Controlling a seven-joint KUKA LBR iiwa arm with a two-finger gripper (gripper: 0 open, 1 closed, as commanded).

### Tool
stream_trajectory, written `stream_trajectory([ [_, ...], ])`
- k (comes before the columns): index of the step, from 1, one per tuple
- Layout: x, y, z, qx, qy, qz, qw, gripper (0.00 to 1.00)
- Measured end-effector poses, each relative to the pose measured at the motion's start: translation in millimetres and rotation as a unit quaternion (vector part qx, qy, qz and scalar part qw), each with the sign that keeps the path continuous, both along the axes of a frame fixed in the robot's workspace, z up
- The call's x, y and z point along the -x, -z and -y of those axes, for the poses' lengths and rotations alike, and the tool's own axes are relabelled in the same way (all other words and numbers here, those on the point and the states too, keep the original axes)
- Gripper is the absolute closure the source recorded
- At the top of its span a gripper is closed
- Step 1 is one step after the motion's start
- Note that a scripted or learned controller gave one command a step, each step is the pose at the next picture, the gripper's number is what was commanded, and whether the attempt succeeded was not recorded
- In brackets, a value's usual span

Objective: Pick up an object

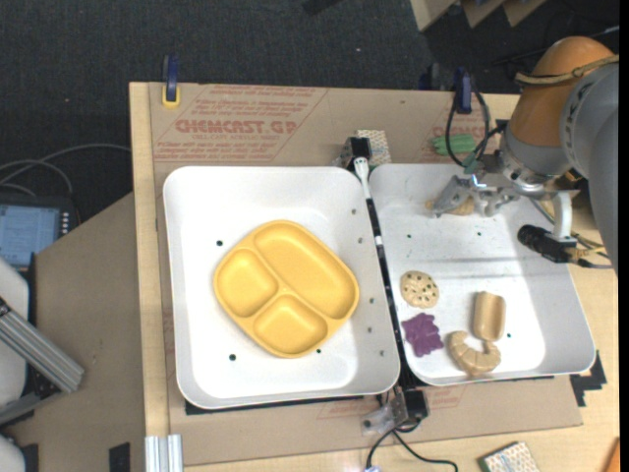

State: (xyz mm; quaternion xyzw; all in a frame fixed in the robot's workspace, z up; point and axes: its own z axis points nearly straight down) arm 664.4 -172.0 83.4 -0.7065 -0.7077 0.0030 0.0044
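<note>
Four small items sat unpicked in the right bin (550, 357); pick not done yet.
Gripper (460, 201) hung low over the far end of that bin w/ arm (560, 106) reaching in behind it; can't tell how far the jaws were parted, and nothing was visible between them. Cookie (419, 287), purple piece (425, 333), croissant (473, 353) & tan roll (488, 315) lay well apart from gripper, at the bin's near end. Yellow divided plate (285, 287) filled the neighbouring bin. Descent, grasp & lift all looked left to do.

Bright even light, soft shadows, sharp
</note>
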Motion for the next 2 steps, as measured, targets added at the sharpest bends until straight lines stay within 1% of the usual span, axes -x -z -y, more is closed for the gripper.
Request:
stream_trajectory([
  [1, -0.1, -0.1, 3.0, 0.0001, 0.000, 0.000, 1.0000, 0.00],
  [2, -0.8, -0.8, -8.1, 0.0009, 0.000, 0.002, 1.0000, 0.00],
])
